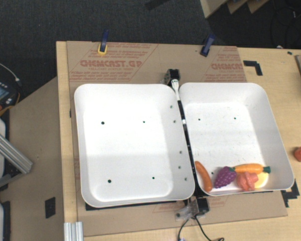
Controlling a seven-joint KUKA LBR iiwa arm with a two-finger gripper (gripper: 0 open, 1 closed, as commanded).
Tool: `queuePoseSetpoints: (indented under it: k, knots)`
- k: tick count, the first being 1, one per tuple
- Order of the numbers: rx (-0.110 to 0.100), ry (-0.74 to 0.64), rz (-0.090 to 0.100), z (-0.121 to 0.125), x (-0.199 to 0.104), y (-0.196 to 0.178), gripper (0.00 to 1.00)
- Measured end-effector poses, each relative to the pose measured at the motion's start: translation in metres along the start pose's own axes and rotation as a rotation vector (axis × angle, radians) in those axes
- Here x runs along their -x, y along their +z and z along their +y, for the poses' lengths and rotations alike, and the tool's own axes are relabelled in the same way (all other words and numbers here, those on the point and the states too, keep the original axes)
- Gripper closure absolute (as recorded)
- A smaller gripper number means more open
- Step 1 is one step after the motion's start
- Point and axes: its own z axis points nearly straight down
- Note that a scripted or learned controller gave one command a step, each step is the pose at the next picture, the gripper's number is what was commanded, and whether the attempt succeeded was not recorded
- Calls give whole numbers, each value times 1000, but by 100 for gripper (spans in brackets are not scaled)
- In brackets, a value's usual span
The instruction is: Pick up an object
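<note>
Whether the pincer is released or clenched cannot be told. The toys lie along the near edge of the right bin (pixel 226 109): an orange sausage (pixel 203 176) at the left, then purple grapes (pixel 224 176), a carrot (pixel 251 168) and a red piece (pixel 246 181). The left bin (pixel 90 134) sits just beside it. A red ball (pixel 300 154) lies on the board (pixel 140 59), right of the bins.

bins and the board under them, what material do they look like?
Two shallow white bins: likely moulded plastic, matte-to-satin; rounded corners, thin raised rims, a soft sheen. Brown board under them: looks like kraft-paper-faced sheet, matte, with red printed lettering; the core can't be told.
</note>
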Motion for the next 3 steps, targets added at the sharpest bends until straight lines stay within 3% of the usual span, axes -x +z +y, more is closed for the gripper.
queuePoseSetpoints:
  k: [3]
  knots:
    - [0, 0, 0, 0, 0, 0, 100]
